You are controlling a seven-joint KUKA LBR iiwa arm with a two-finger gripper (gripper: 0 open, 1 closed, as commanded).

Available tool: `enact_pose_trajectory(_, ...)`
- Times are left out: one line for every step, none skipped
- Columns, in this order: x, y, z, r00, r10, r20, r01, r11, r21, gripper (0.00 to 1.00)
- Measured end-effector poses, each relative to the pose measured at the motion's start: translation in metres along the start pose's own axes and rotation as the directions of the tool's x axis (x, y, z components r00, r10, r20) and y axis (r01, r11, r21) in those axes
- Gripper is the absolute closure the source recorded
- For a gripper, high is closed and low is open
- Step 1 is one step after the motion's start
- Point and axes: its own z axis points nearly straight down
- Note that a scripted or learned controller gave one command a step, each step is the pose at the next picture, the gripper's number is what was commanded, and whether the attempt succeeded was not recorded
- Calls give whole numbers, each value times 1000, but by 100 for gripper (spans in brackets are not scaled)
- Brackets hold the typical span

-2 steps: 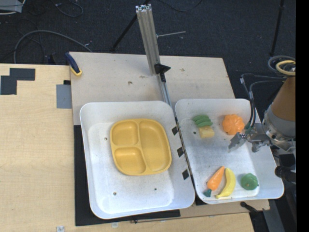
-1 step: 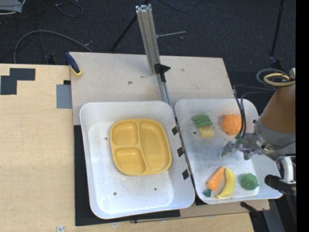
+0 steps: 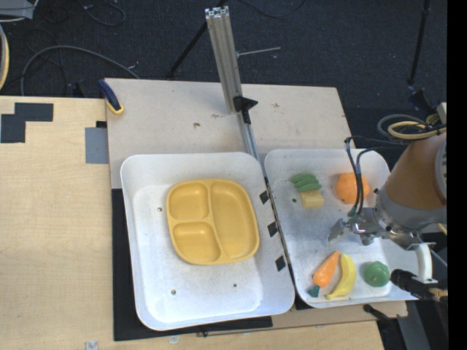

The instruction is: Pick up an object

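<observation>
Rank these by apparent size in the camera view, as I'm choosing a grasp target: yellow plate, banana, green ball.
1. yellow plate, much the largest
2. banana
3. green ball, smallest

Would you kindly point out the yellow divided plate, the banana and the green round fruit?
yellow divided plate (image 3: 235,217): camera view, its large right compartment.
banana (image 3: 346,276): camera view, middle of its curve.
green round fruit (image 3: 376,273): camera view, its top.

Glossy yellow plastic divided plate
</observation>
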Motion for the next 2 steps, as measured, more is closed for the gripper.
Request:
enact_pose_trajectory(-1, -2, -6, 1000, 5, -3, -5, 1000, 7, 100)
enact_pose_trajectory(-7, 3, -67, 1000, 0, 0, 0, 1000, 0, 100)
